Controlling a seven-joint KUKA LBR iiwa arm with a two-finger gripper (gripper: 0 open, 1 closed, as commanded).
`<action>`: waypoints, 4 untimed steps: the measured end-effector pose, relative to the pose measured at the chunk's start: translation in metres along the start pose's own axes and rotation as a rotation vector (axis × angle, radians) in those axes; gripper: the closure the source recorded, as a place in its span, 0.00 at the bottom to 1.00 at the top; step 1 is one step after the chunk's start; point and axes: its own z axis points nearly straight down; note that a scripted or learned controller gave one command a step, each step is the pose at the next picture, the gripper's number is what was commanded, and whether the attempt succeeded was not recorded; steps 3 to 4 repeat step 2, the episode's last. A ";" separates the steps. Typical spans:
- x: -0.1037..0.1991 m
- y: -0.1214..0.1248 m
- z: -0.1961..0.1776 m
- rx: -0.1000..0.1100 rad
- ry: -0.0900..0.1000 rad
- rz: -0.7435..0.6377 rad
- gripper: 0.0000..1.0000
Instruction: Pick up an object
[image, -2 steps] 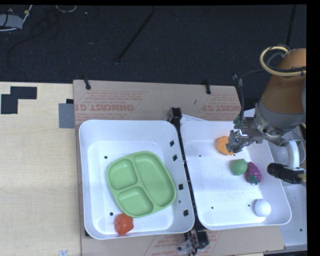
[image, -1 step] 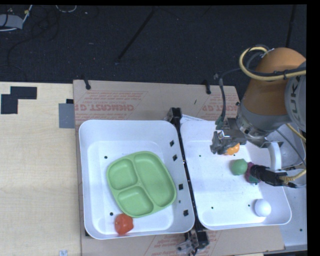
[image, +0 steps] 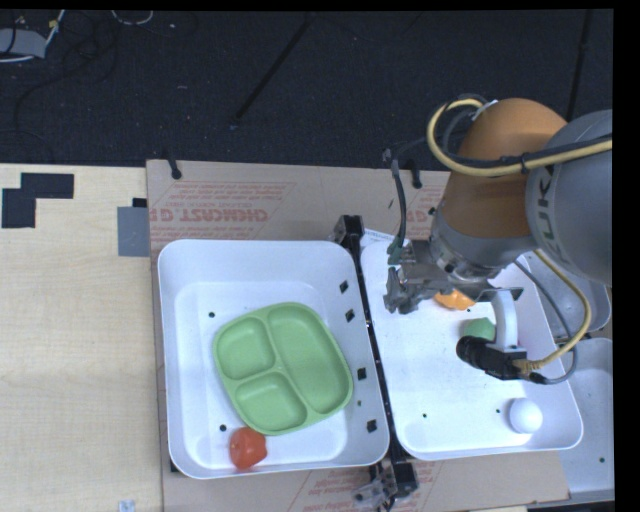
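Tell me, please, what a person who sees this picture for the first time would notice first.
The eye goes first to the grey arm with its orange band, which reaches in from the right and hangs over the right bin. Next comes the green divided plate in the middle of the left bin, with a red object at its lower edge. In the right bin, a white ball lies near the lower right corner.

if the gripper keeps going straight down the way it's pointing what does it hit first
Most likely the bare floor of the right bin. The gripper hangs over its upper left part, with the orange object just beside it; depth is unclear, so it might graze that.
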 end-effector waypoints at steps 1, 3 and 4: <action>0.052 0.010 0.001 -0.002 -0.001 0.000 1.00; 0.104 0.003 0.023 0.003 -0.002 0.001 1.00; 0.104 0.003 0.023 0.003 -0.002 0.001 1.00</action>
